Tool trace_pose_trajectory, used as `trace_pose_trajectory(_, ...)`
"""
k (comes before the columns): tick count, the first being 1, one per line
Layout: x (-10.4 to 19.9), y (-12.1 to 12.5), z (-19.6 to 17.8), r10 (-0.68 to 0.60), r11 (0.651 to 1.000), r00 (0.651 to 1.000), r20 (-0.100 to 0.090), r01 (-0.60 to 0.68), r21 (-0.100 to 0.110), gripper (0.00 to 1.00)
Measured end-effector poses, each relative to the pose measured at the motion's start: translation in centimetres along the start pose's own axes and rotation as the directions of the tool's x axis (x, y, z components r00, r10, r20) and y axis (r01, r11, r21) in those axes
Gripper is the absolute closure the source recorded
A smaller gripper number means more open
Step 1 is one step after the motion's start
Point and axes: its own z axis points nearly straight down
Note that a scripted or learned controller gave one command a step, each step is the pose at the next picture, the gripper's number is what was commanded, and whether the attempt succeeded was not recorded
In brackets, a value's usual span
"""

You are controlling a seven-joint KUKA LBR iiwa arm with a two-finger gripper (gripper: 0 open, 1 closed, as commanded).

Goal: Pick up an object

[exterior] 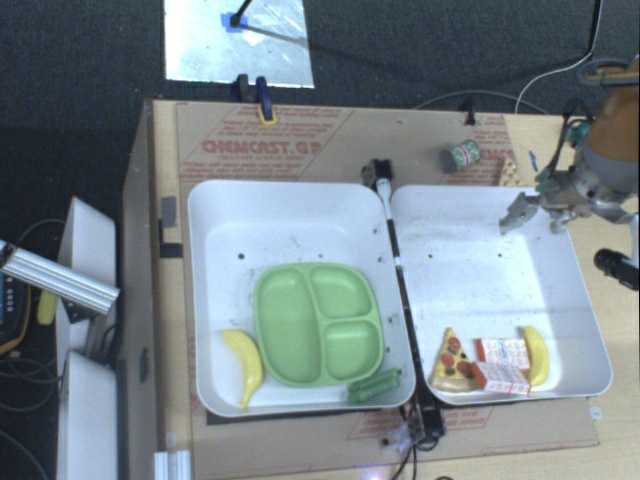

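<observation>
Far to my left, in the left bin (200,208), there's a banana (243,364) at the near corner, touching a green tray (318,323) w/ 3 compartments, and a green bit (373,386) just beside the tray's near edge. All well away from me, across the divider.

Closer: the right bin (470,268), which I'm hovering over at its far right corner. My gripper (538,213) sits up by the far wall; can't tell from here how it's set. Nothing seen in it.

Candidates, all at the near edge, well apart from me: pizza slice (452,360), red-white box (502,362) touching it, 2nd banana (537,354) pressed against the box's right side. A small can (462,154) lies outside the bins, behind and left of me.

I reckon the 2nd banana is best, as it's nearest below me. To do it well: come in toward the near wall, line up across its narrow width, drop straight. Risk: the box crowds one side, the bin wall is near the other, so a clean fit may be tight.
</observation>
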Motion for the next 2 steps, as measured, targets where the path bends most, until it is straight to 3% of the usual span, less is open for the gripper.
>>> trace_pose_trajectory(1,0.0,-6.2,3.0,0.001,1.000,1.000,-0.002,-0.001,0.002,0.00)
trace_pose_trajectory(2,0.1,-6.1,1.9,-0.001,1.000,1.000,-0.001,0.001,-0.002,1.00)
